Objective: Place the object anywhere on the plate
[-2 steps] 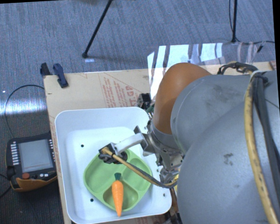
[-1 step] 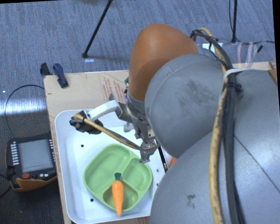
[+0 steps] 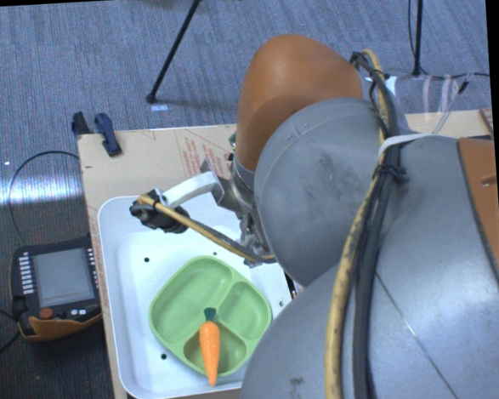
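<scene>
Gripper [image 3: 251, 250] hangs apparently just above the white bin [image 3: 121, 246], past the green plate's [image 3: 188, 297] far edge; released or clenched cannot be told. Orange band [image 3: 297, 80] and grey arm [image 3: 334, 197] rise behind. Carrot [image 3: 210, 351] lies in the plate's near compartment

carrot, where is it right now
In the camera view the carrot lies on the green plate, in the compartment nearest the camera, its tip poking over the near rim, inside the white bin at lower left.
</scene>
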